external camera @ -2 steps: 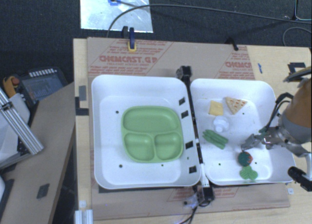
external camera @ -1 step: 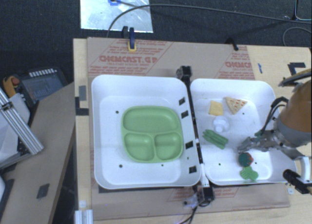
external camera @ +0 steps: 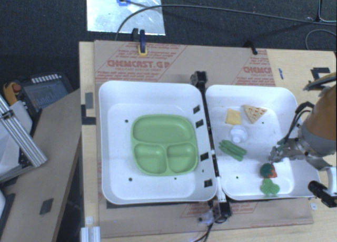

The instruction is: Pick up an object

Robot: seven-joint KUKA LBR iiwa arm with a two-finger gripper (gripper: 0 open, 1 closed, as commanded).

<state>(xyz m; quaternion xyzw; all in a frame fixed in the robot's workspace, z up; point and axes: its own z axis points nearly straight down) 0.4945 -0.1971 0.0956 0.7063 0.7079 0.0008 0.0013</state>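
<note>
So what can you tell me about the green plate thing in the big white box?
The green tray is pale green and looks like smooth plastic. It has rounded corners and three sections: one wide section at the back and two smaller ones side by side at the front. All three look bare. It lies flat, about in the middle of the left bin, touching only the bin's floor. The gripper is over in the right bin, well away from it.
</note>
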